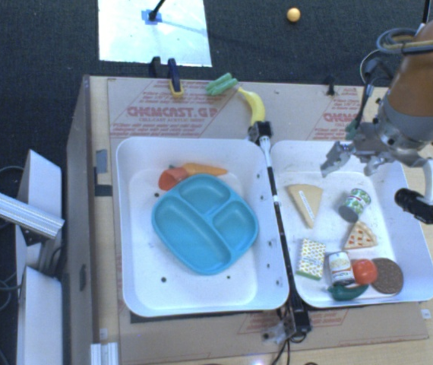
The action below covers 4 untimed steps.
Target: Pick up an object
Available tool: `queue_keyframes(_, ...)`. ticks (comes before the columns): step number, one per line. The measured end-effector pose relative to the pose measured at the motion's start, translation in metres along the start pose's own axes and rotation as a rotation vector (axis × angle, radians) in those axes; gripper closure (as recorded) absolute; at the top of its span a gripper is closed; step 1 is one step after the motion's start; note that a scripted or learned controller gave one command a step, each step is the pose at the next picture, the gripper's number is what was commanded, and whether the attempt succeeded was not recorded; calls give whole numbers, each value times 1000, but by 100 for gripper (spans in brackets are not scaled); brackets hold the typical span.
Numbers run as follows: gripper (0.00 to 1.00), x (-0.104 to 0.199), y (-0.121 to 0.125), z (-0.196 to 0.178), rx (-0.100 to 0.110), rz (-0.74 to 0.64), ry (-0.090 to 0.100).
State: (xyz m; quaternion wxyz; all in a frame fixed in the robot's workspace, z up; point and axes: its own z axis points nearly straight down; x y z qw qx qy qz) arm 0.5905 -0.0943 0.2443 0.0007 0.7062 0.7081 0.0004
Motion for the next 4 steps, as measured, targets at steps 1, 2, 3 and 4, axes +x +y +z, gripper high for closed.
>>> queue_keyframes(1,0,0,12,70,3,2,0)
queue_keyframes(2,0,1,11,160,1,2,0)
queue_keyframes(3,100,1,12,150,-1,1,0)
queue_keyframes(4,100,74,-1,59,-1,-1,1)
